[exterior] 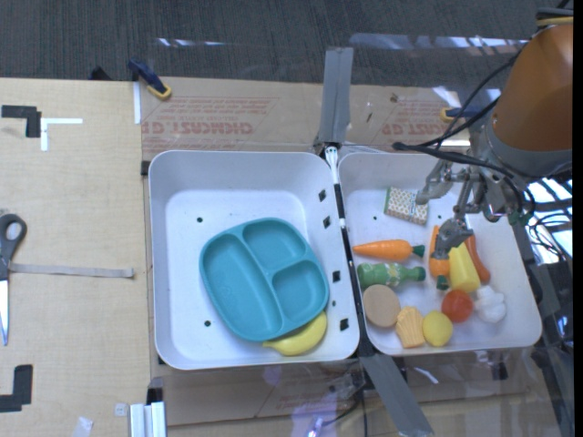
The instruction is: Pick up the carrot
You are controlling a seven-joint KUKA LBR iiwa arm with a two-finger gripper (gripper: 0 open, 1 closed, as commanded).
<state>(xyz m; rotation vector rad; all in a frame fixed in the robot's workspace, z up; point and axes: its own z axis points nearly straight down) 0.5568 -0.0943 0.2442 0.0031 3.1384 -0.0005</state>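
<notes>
The carrot (386, 249), orange with a green top at its right end, lies flat in the left half of the right bin (364, 182). My gripper (453, 228) hangs over the same bin, to the right of the carrot's green end and apart from it. It stands right above a small orange piece (440, 255) and a yellow pepper (463, 269). Nothing shows as held.
Around the carrot lie a green cucumber (392, 275), a tan round piece (382, 306), corn (410, 327), a lemon (438, 330), a tomato (457, 306), a white piece (492, 306) and a speckled cracker (405, 205). The left bin (173, 244) holds a teal divided plate (264, 279) and a banana (301, 338).
</notes>
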